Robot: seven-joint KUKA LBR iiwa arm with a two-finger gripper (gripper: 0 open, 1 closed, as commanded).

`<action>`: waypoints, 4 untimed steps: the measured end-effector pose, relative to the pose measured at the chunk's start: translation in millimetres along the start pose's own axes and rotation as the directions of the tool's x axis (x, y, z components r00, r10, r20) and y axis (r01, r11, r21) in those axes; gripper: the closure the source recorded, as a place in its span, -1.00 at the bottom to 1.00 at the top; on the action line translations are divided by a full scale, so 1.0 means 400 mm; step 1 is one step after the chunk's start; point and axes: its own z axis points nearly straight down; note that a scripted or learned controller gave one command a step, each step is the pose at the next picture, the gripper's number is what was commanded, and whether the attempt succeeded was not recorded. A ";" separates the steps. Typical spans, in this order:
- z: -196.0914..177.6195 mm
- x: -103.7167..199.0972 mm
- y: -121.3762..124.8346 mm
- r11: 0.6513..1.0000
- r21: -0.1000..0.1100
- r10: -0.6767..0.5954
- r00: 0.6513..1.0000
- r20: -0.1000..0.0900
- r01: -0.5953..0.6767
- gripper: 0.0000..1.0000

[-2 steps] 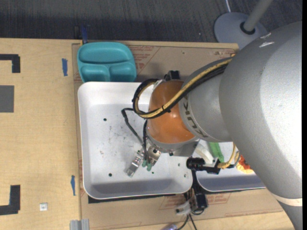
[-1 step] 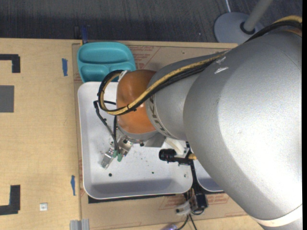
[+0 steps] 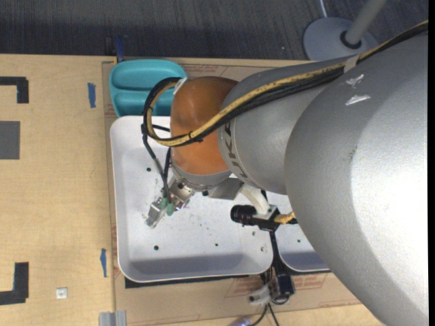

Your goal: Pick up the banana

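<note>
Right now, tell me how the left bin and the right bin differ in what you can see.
The left bin shows most of its white floor and rim; the right bin shows just a corner under the arm. The gripper hangs over the left bin, not the right bin. Both are shallow and white.

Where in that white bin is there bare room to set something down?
Bare floor runs down the left bin between its left wall and the gripper, and along its front wall. The back and right are crowded under the arm.
</note>
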 end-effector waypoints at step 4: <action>-0.044 0.015 -0.145 0.792 0.002 0.610 0.792 0.001 -0.610 1.00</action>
